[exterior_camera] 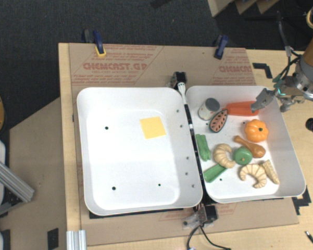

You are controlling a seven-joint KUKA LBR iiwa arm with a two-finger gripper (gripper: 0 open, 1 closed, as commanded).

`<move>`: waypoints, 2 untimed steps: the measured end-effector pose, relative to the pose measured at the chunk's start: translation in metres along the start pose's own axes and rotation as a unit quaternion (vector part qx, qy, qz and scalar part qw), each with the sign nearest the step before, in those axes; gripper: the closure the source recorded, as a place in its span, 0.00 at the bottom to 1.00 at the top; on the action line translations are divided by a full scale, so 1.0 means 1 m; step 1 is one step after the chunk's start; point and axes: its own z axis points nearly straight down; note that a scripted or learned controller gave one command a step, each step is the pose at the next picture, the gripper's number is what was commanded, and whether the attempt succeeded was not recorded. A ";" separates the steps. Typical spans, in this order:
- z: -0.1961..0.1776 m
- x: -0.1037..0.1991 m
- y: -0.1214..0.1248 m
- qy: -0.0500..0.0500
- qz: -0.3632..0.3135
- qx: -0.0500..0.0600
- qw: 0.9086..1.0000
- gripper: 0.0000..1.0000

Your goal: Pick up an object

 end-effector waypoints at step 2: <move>0.092 -0.022 0.062 0.001 -0.001 0.003 1.000 0.00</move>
